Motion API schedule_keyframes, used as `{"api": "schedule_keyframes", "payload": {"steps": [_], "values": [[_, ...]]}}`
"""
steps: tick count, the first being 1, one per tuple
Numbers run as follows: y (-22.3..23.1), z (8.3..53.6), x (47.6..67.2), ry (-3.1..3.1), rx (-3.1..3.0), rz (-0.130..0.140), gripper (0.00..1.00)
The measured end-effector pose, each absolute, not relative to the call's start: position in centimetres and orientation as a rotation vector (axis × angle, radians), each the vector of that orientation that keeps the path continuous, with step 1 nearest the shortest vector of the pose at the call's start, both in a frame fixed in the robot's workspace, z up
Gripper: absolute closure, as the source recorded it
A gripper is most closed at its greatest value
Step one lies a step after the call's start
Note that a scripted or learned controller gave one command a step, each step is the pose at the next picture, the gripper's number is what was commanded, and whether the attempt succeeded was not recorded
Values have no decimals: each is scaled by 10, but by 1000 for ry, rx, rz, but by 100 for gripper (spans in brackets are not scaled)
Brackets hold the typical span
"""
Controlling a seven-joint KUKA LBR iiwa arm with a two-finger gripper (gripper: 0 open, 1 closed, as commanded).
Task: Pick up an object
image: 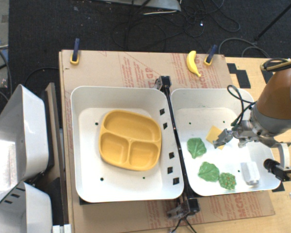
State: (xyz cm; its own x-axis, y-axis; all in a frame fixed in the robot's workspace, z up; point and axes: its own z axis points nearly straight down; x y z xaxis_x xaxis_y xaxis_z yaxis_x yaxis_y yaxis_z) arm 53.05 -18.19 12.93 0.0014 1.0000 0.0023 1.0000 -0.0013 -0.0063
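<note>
Near edge of the right bin point(218, 191): a speckled green piece point(227, 180) and a white-grey block point(250, 173) lie along the front, nothing on them.
Just behind: a bigger green leaf point(208, 171), flat on the bin floor, well clear of the arm.
Mid bin: another green leaf point(196, 147) beside the divider, also loose.
Target, as I read it: the yellow wedge point(214, 134), lying mid-bin just left of the tool tip.
End effector point(224, 138): low over the bin floor, right at the wedge's right edge, touching or nearly so; I cannot tell from here whether it is spread or closed, and I see nothing lifted.
Step in hand: looks like the approach, the pick not yet made.
Next move calls for: settling squarely over the wedge, closing on it, then a straight lift; the piece looks thin and flat, so a slip is likely.
Left bin point(82, 144): a yellow divided tray point(131, 140) sits alone.
Far desk point(136, 67): a banana point(193, 63) lies behind the bins.
</note>
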Motion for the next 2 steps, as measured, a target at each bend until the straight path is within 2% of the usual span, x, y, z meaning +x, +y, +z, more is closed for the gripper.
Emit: {"api": "schedule_keyframes", "payload": {"steps": [1,2], "values": [[-181,90,530,-2219,-2222,2,0],[-182,103,531,-2220,-2226,-1,100]]}}
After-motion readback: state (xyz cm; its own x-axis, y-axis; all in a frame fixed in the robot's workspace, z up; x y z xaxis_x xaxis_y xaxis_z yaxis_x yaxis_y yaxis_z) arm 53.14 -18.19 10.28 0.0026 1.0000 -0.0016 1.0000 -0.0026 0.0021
